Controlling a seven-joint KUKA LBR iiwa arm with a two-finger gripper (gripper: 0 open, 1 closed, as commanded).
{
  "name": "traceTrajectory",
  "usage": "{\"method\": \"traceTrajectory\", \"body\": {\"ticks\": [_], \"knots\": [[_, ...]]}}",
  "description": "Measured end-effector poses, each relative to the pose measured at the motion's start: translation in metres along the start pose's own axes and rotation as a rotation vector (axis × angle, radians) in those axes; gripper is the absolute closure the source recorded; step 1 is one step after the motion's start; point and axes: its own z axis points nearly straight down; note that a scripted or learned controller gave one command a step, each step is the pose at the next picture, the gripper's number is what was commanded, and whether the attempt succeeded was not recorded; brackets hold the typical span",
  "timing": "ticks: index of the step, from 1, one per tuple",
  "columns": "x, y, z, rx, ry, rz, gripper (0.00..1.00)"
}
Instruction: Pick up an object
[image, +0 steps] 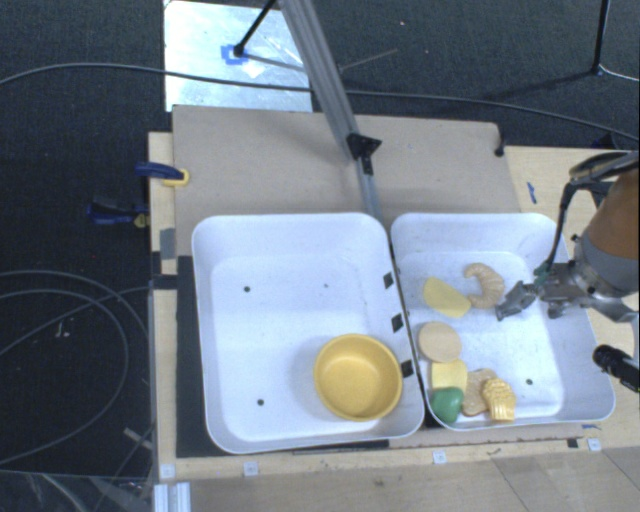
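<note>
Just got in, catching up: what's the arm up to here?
The arm reaches in from the right, its gripper low over the right bin, beside a curled tan piece. It holds nothing yet. The other small food items, including a green one, lie along that bin's left side. The left bin holds a yellow bowl.

My gripper hangs over bare floor in the right bin. Leftward, a croissant and yellow wedge stand close; the near corner is crowded with toys. The left bin (one bowl) lies mostly open.
</note>
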Motion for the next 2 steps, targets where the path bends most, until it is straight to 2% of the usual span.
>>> {"method": "traceTrajectory", "body": {"ticks": [1,2], "knots": [[-0.0028,-0.0099,0.0556,0.003,0.001,0.001,0.0],[-0.0027,-0.0091,0.064,-0.001,0.0,0.001,0.0]]}}
